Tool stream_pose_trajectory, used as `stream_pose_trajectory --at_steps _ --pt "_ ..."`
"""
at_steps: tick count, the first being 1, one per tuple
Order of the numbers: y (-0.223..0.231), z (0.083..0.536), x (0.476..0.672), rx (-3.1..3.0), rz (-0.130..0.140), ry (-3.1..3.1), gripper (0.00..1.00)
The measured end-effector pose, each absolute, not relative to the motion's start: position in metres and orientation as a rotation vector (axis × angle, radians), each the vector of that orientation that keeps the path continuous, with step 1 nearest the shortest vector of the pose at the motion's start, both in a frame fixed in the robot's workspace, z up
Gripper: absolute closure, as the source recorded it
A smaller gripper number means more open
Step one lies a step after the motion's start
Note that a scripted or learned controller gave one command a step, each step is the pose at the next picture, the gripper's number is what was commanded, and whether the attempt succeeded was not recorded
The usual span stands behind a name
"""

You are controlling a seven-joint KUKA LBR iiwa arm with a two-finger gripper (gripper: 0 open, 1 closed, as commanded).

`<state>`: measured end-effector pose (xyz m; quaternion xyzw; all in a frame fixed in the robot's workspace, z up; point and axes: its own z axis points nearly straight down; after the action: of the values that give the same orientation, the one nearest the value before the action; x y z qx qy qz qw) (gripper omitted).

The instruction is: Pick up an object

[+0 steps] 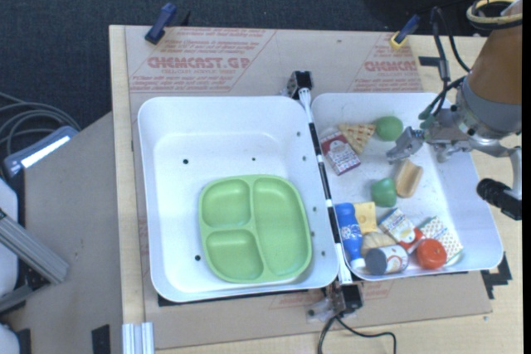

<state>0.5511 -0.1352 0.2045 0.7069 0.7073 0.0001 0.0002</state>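
Observation:
My gripper [411, 145] hangs over the upper middle of the right bin [485, 215], on the grey arm with its orange band [499, 62] coming in from the right. Just below it lies a tan bread-like piece [408, 178], and a green ball [387, 127] sits just to its left. Nothing shows as held. Further objects in this bin are a waffle piece [358, 134], a red-and-white packet [338, 153], a second green ball [383, 192], a blue bottle [348, 230] and a red tomato [431, 254].
The left bin [166, 178] holds a green divided plate [254, 228]. Several small packets and a dark cylinder [377, 261] crowd the right bin's front corner. Blue clamps [160, 23] sit at the board's far corners. Cables lie off the bench at the left.

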Motion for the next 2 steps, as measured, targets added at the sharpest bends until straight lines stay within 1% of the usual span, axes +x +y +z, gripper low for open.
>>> stream_pose_trajectory --at_steps 1,2 --pt "-0.099 0.164 0.530 2.222 -0.001 2.224 0.00" --pt "-0.102 0.084 0.533 2.222 0.000 2.221 0.00"
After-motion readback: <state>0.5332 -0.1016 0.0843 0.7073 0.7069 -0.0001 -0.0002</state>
